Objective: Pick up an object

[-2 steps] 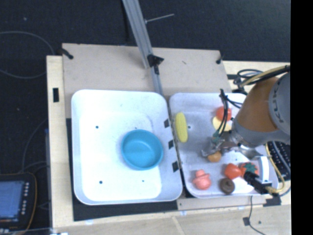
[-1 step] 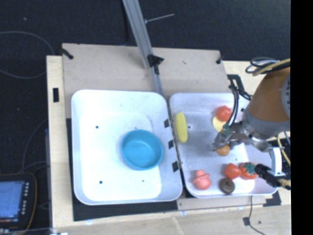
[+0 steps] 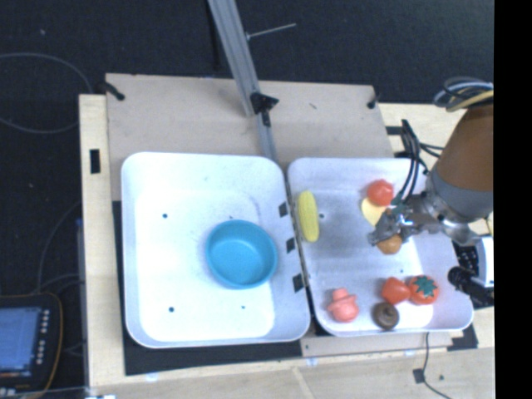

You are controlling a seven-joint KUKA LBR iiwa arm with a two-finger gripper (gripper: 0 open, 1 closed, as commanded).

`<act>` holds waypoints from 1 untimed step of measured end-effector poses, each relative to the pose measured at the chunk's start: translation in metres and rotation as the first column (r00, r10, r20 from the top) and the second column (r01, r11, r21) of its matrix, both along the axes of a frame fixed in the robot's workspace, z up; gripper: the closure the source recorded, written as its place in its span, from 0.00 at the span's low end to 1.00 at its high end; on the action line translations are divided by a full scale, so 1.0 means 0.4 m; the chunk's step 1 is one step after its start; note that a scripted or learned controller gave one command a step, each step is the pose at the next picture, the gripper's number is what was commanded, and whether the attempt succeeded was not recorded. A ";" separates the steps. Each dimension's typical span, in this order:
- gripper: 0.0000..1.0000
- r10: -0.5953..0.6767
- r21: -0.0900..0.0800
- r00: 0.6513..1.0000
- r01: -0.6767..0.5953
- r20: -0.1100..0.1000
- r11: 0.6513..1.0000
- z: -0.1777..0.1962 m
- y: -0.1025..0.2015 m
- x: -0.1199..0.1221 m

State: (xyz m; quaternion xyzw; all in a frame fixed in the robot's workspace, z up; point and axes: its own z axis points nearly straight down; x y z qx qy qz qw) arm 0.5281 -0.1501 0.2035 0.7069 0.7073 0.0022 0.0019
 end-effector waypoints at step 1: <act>1.00 0.005 -0.001 1.000 -0.005 0.002 1.000 0.137 -0.002 0.005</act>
